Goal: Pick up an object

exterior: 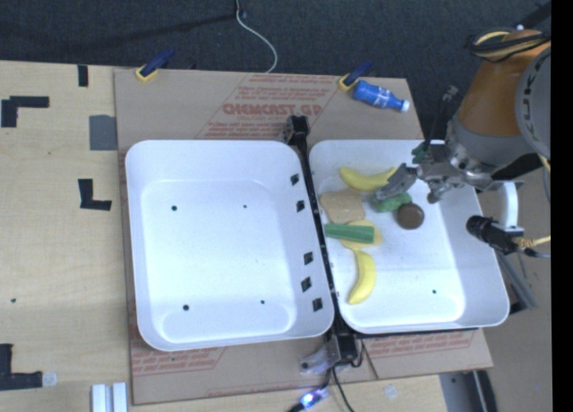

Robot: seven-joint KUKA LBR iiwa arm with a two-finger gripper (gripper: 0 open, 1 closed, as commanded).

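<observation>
The arm comes in from the right, its orange band (498, 97) near the upper right corner, and the gripper (400, 184) hangs over the upper part of the right bin (448, 298). Whether its jaws are spread or pressed together cannot be told from this slanted view; nothing can be seen pinched between them.

All the loose things lie in the right bin. A banana (365, 178) lies near the top, just left of the gripper. Below the gripper sits a small green thing (391, 203), partly covered by it, and just beside that a brown round ball (410, 216). Toward the bin's left wall rests a tan flat piece (343, 207), and under it a green bar (350, 233) lying across something yellow. A second banana (362, 278) lies lower down, curved and pointing toward the bottom edge.

The left bin (152, 312) stands just beside the right one, their walls touching. Behind the bins, on the cardboard sheet (260, 106), lies a blue bottle (380, 96)
</observation>
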